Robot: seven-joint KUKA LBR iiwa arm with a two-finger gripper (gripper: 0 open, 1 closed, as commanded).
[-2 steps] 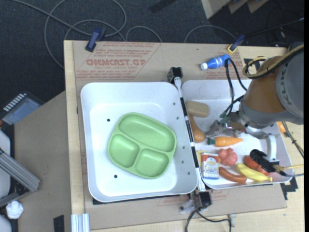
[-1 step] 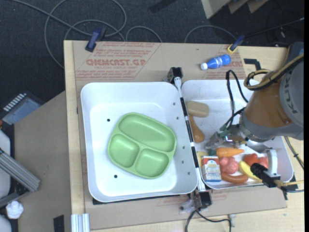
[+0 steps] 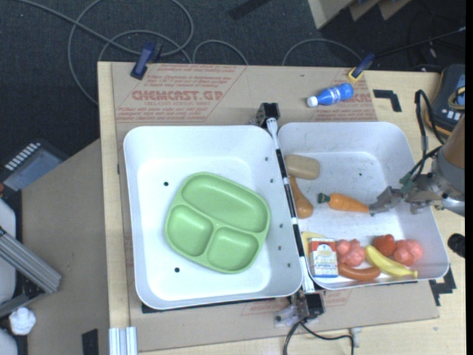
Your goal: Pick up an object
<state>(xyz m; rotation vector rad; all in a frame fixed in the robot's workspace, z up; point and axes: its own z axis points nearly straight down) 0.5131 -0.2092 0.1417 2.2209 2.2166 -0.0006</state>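
So, single overhead camera view, looking down at a slant. End effector (image 3: 383, 202) low inside the right bin (image 3: 347, 129), reaching in from the arm's side, tip just beside the orange end of the toy carrot (image 3: 346, 203). Hard to call whether touching or just short of it. Can't tell if spread or pressed together either, too small and dark at this angle. Nothing visibly pinched, so not counting this as a grasp yet.

Probably lined up on the carrot for a reason: lying flat and alone on bare bin floor, lengthwise toward the end effector, with room on both sides. Easiest target in there, by the look of it.

Nearer the camera from the end effector, a crowded row along the bin's wall: yellow banana (image 3: 392, 263), a reddish sausage (image 3: 359, 274), some pink and red lumpy pieces (image 3: 352, 252), a small carton (image 3: 323, 258). All jammed together, so likely awkward to close around just one.

Beyond the carrot, a tan block (image 3: 303, 167) near the divider between the bins.

Well past all that, the left bin (image 3: 148, 168) with a green divided tray (image 3: 216, 222) lying flat in the middle. Off on the worktop (image 3: 185, 95), far side from the end effector, a blue bottle (image 3: 330, 95) outside both bins.

Judgement: approach stage, pick not done.
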